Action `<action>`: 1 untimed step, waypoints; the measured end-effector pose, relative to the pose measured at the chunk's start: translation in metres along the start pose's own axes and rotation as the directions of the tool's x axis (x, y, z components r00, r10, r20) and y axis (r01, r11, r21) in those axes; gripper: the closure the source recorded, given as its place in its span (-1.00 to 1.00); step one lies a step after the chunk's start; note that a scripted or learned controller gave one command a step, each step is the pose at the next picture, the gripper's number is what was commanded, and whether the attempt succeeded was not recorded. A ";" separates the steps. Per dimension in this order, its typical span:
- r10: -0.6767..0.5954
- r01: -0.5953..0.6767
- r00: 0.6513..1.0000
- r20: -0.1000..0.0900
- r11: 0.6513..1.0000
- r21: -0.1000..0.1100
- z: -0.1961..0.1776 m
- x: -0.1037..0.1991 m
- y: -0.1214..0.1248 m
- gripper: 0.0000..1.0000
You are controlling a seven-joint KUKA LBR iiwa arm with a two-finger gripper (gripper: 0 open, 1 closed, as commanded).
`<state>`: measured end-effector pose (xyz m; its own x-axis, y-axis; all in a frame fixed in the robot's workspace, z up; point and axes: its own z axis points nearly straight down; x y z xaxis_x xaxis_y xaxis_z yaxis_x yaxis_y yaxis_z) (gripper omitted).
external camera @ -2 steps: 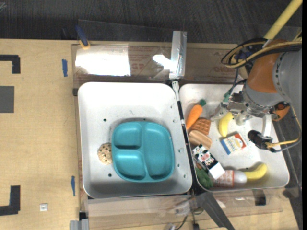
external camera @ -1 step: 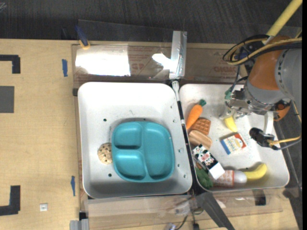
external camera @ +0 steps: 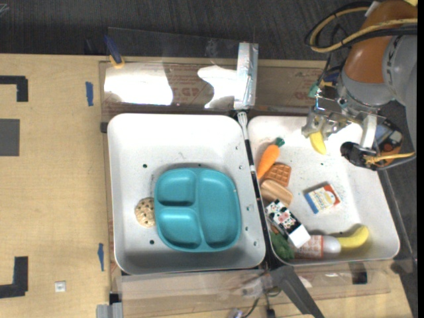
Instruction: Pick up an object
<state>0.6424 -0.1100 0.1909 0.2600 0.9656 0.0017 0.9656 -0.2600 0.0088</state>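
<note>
The two-finger gripper (external camera: 320, 132) hangs over the far part of the right white bin (external camera: 384, 197), and a small yellow banana-shaped piece (external camera: 318, 142) sits between its fingers, so they are clamped on it. A carrot (external camera: 267, 159) lies near, to the left.

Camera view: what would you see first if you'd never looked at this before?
Probably the big teal divided plate in the left bin, a cookie beside it. Then the right bin, cluttered with toy food such as a carrot, with the gripper above a small banana.
</note>
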 end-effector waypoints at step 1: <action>-0.002 0.002 1.000 0.003 1.000 0.000 -0.009 0.000 0.000 1.00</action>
